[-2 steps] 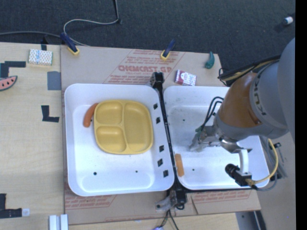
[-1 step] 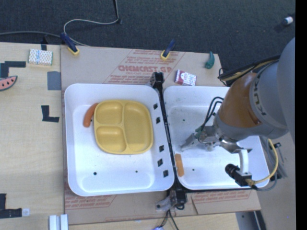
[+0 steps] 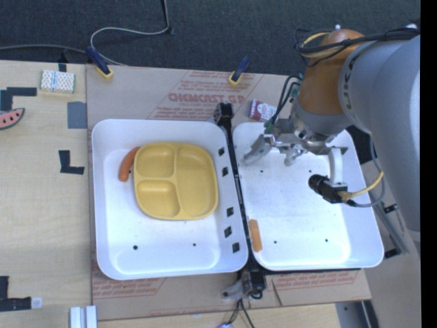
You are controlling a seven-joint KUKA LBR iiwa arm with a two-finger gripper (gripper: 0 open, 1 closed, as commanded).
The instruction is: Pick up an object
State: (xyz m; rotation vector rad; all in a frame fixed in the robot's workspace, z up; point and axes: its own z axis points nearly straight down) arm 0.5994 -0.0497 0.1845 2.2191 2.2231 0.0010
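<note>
The left bin holds a smooth yellow plate and an orange carrot. The open gripper hovers over the right bin, holding nothing.

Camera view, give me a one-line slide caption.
Arm's claw hovers open over the right bin; a yellow plate lies in the left bin.

Red print reading "CHEMCAST GP" stands on the brown board beneath the bins.

smooth yellow plastic tray, glossy white plastic bins, matt brown cardboard beneath.
</note>
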